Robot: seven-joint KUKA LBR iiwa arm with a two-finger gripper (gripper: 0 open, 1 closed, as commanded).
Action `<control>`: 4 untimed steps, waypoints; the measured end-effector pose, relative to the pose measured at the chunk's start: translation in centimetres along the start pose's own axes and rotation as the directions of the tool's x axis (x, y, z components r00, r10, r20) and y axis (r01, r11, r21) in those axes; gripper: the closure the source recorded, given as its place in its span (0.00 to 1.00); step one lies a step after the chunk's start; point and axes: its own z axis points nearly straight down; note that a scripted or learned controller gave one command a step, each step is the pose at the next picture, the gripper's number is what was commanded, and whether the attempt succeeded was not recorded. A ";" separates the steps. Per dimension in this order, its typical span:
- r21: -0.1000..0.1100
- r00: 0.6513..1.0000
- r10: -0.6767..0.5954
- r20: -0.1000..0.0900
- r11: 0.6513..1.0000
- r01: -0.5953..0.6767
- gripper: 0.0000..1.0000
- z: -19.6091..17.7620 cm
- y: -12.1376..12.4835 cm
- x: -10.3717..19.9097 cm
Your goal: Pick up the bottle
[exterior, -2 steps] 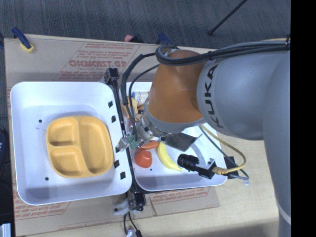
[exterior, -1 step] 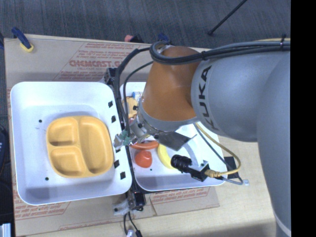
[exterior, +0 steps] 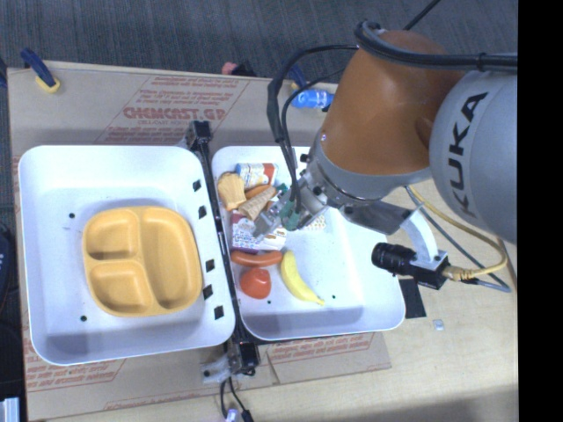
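The metal two-finger gripper [exterior: 280, 218] hangs low over the right white plastic bin [exterior: 374, 310], among the clutter at its far left (whether its fingers are open or closed, I cannot tell). It should centre over the bottle before closing. The small bottle [exterior: 257, 172], white with a red band, lies on its side at the bin's far left, just beyond the gripper.

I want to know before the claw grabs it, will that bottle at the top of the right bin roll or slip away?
The bottle lies on its side, so it would probably roll if nudged. It looks small, likely light and easily knocked. It is wedged against the bin wall and the snacks, which may limit rolling but crowd the claw.
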 end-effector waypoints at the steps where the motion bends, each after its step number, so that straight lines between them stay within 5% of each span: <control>1: -0.001 1.000 -0.014 0.000 1.000 0.014 1.00 -7.4 2.3 3.7; 2: 0.006 0.966 0.258 -0.001 0.966 -0.258 1.00 2.7 5.8 8.8; 3: 0.005 0.976 0.219 -0.001 0.976 -0.219 1.00 9.0 4.1 6.6; 4: 0.000 0.996 -0.093 0.001 0.996 0.093 1.00 3.5 1.6 2.4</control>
